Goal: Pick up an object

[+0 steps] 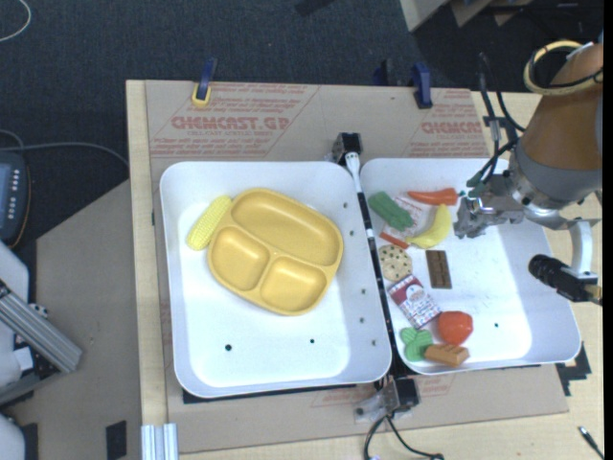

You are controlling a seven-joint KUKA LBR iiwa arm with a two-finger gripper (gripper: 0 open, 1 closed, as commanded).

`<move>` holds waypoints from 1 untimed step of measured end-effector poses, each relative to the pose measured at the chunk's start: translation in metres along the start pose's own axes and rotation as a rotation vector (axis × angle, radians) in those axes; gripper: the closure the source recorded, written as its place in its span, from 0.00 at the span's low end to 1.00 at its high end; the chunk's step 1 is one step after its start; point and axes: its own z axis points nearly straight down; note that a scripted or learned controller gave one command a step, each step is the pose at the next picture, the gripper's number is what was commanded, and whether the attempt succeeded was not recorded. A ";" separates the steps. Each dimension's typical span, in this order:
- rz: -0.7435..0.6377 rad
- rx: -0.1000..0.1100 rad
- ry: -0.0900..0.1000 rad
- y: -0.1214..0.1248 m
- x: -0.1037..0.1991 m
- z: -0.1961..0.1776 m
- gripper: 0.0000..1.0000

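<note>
Two white bins side by side on desk (144,257). Left bin (268,362): yellow divided tray (276,249) mid-bin, corn cob (209,222) touching tray's left rim. Right bin (517,338): toy food piled along left wall, namely green pepper (391,207), carrot (433,196), banana (437,228), cookie (394,261), chocolate bar (439,268), tomato (456,326). Pincer (469,220) low near far edge, just right of banana, nothing visibly held; opening can't tell.

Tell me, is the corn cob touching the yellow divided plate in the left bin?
Touching. The camera view shows the corn cob lying against the upper-left rim of the yellow plate, no white bin floor between them.
</note>
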 end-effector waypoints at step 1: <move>0.000 0.000 0.000 0.001 0.000 -0.033 1.00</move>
